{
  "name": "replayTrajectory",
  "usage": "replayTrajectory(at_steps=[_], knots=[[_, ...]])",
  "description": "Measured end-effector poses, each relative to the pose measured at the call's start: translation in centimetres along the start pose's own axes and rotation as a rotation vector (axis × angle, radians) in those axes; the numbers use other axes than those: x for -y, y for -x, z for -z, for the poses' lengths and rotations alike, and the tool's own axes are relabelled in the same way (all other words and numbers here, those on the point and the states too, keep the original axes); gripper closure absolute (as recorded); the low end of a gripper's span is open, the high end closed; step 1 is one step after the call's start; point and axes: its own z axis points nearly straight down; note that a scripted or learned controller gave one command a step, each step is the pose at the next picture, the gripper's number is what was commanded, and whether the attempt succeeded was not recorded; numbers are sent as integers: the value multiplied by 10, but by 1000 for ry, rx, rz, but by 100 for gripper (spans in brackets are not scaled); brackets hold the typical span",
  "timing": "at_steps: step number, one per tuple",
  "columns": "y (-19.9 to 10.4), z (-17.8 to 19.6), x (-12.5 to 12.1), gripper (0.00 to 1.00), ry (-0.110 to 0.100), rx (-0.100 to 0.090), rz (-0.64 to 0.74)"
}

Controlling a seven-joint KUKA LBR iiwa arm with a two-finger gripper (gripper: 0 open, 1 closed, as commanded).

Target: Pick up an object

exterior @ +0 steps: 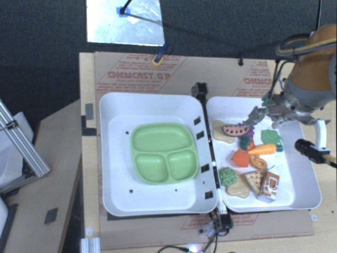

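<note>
Hand (251, 121), grip state unclear, hovers over the watermelon slice (232, 129); board (138, 74) reads "CHEMCAST".

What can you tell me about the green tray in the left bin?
The green tray is a pale green, plastic-looking plate with rounded corners and three compartments: one wide section across the far side and two smaller ones on the near side. It lies flat near the middle of the left bin, slightly rotated against the bin's edges. Nothing rests in any compartment, and no other object touches it.

"CHEMCAST GP" printed on brown board (138, 74)
</note>
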Motion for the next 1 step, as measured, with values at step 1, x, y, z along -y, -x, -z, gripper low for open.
replayTrajectory(at_steps=[1], knots=[[2,-41,0,0,-1,0,-2]])
